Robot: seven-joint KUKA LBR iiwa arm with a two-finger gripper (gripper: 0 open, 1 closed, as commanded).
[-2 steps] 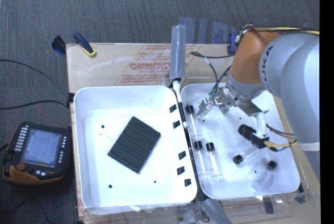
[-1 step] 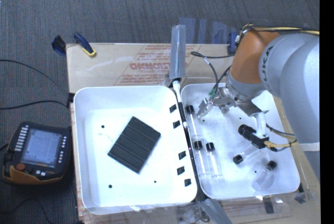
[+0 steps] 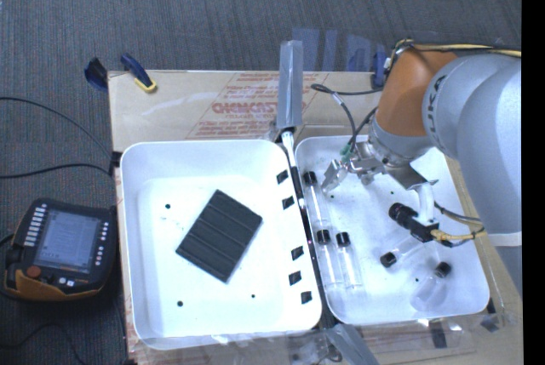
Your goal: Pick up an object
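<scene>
The dark ribbed pad [image 3: 219,235] lies flat at the middle of the left bin [image 3: 136,185], untouched; small clear vials [image 3: 326,237] scatter the right bin [image 3: 477,287]; the gripper [image 3: 341,172] hangs at that bin's upper left, jaws apart and holding nothing, so the pick seems not yet made

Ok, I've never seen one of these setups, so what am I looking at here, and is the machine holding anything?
One camera looks down at a slant on a bench with two shallow white bins. The big grey and orange shape on the right is a robot arm; its end effector hangs over the right bin. That bin holds several small clear tubes with black caps. The left bin holds a flat dark ribbed pad. I can't see anything gripped. The device on the floor at left looks like the arm's handheld controller.
</scene>
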